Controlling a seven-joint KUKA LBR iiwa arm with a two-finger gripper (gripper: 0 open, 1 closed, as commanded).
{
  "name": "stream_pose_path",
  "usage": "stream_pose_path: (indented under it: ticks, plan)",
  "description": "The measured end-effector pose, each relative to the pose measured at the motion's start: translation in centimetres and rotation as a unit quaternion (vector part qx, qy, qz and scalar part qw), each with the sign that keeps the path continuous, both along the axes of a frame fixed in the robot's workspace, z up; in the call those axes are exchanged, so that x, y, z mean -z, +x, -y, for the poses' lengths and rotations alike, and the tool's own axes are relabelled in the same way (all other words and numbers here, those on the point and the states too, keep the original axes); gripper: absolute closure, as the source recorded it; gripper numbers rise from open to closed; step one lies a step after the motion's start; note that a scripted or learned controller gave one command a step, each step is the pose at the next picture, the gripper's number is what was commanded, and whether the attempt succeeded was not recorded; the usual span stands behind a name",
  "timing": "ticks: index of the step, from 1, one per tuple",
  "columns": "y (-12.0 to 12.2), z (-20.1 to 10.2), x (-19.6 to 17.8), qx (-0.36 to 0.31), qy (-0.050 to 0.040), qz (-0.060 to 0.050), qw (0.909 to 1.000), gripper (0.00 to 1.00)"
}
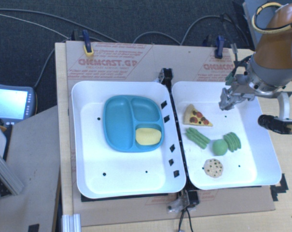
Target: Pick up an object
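The right bin holds a pizza slice, a green bean pod, a green ball, a ribbed green piece and a cookie. My gripper hangs over the back of this bin, to the right of the pizza slice and clear of it, with nothing seen between its fingers. In the left bin lies a blue divided plate with a yellow piece in its front right compartment.
A black divider with clips runs between the two bins. The bins sit on a cardboard sheet held by blue clamps. A small screen stands off the bench at the left.
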State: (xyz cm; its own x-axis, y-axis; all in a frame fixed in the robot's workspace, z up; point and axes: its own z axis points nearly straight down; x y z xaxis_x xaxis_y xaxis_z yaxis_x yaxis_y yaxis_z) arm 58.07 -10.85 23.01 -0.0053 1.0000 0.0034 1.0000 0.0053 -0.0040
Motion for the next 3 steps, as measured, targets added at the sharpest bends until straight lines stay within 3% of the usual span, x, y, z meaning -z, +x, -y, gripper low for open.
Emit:
stream_pose_path:
  ticks: [1, 3]
  plan:
    - [0.1, -5.7, 0.0, -0.001, 0.0003, 0.001, 1.0000, 1.00]
    - [-2.9, -16.9, 1.7, 0.000, -0.0002, 0.000, 1.0000, 1.00]
